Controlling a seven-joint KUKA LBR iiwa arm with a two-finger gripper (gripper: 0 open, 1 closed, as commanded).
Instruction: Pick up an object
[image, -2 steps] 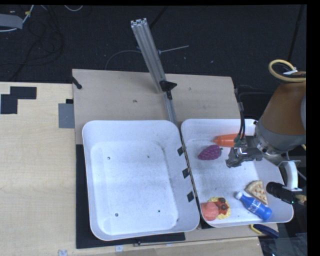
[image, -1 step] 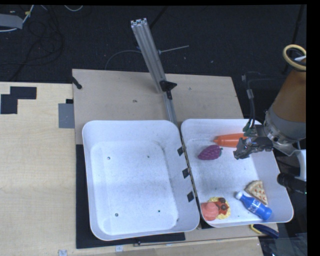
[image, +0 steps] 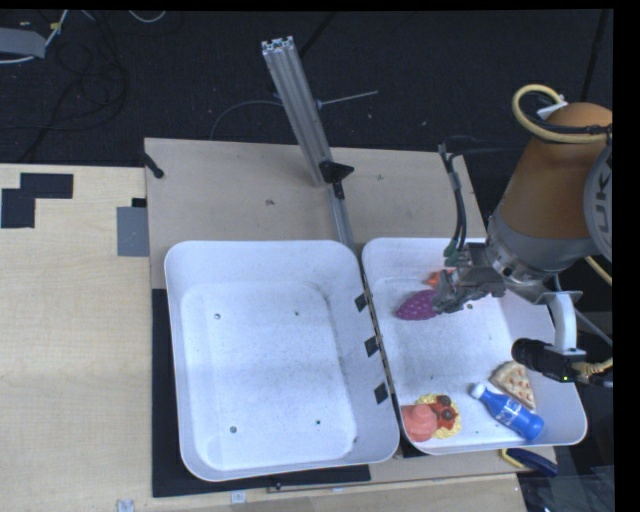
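The right bin (image: 470, 345) holds several small objects. A purple toy (image: 414, 305) lies near its upper left, and a small orange piece (image: 435, 279) sits just behind it. My gripper (image: 455, 292) is low over the bin, right beside the purple toy on its right side and seemingly touching it. The grey arm with its orange band (image: 555, 170) reaches in from the right. At the bin's front lie a red and yellow toy (image: 431, 418), a blue bottle (image: 510, 413) and a tan waffle-like wedge (image: 514, 381).
The left bin (image: 180, 270) stands next to the right one, their rims joined by black clips (image: 372, 346). A slanted aluminium rail (image: 300, 100) rises behind the bins. A black cable (image: 460, 200) hangs by the wrist.
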